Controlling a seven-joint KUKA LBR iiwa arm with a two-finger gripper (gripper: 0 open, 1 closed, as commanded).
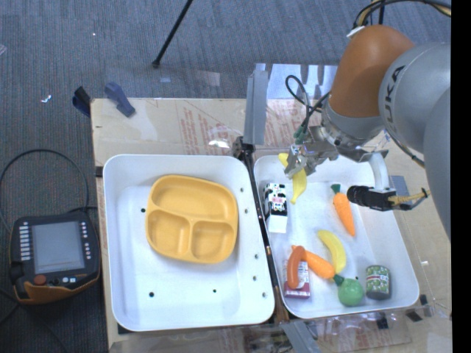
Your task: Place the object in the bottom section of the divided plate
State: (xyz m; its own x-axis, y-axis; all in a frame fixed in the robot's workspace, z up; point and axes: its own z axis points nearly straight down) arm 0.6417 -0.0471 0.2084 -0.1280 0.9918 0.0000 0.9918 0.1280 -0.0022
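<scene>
Presently, one yellow banana (298, 185) lies at the far left of the right bin (403, 263), its upper end directly under the gripper (299, 161); whether the jaws are open, or closed on that banana, cannot be told, since the tips are too small and crowded against the fruit. Divided plate (193, 218): yellow, three sections, resting in the left bin (132, 285), the single large section on its far side, two smaller ones on the near side, well apart from the banana and across the bins' shared edge. Cow-patterned carton (277, 205): just left of the banana, against the right bin's left wall. Carrot (344, 209): orange with green top, right of the banana, lying near-to-far. Second banana (333, 249): nearer the camera, mid-bin. Second carrot (319, 264): beside it to the left, touching a red sausage-like item (296, 266) on a small card. Green round fruit (351, 292) and small can (378, 282): side by side at the near right corner. Arm (401, 72): grey with orange band, entering from the right. Teach pendant (54, 250): on the floor, left of the bench.
</scene>
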